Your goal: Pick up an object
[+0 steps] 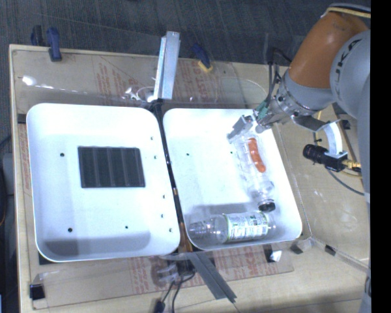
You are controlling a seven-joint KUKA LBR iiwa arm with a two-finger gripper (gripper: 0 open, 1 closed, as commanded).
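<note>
Over right bin (202, 175): arm (326, 51) reaching in, gripper (242, 128) at clear orange-cored bottle's (254, 162) top end. Grip state: cannot tell. Labelled bottle (231, 227) along near wall. Approach step, probably; next needs descent, closing on bottle.

Two white bins: the left bin (91, 175) carrying a dark grey ribbed rectangle (111, 167), the right bin (212, 168) plain white with small dark dots. In the right bin, a clear plastic bottle (231, 227) with a pale label of green and white print, and a clear bottle (254, 165) showing an orange-red piece inside, capped in black. Grey arm (352, 57) with an orange band (319, 44); metallic grey hand (247, 126). Tan worktop (326, 207) with faint reddish lettering. Blue clamps (52, 43) at the far edge. Dark grey carpet (85, 5) beyond.
</note>
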